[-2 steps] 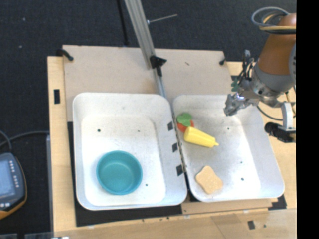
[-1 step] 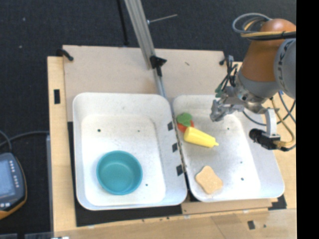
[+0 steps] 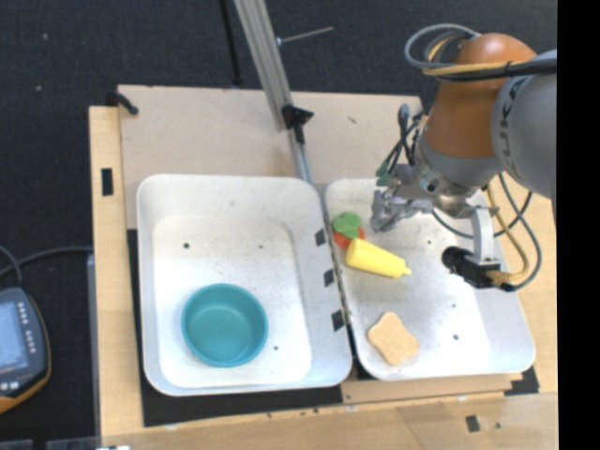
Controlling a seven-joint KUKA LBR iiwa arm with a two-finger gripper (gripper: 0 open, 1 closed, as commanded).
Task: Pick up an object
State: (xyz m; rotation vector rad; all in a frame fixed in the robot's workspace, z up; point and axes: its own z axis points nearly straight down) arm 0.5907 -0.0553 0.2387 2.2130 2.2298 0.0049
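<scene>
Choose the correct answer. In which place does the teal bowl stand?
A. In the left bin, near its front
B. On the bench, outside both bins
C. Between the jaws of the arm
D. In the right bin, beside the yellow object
A. The teal bowl sits in the left bin, toward its front edge, while the yellow object lies in the right bin.

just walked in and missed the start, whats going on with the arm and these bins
A grey and orange robot arm is reaching into the right bin, its tool low near the bin's back left corner. Just beside it lie a green and red piece and a yellow object; a tan sponge-like piece sits nearer the front. The left bin holds a teal bowl. Nothing looks lifted yet.
</scene>
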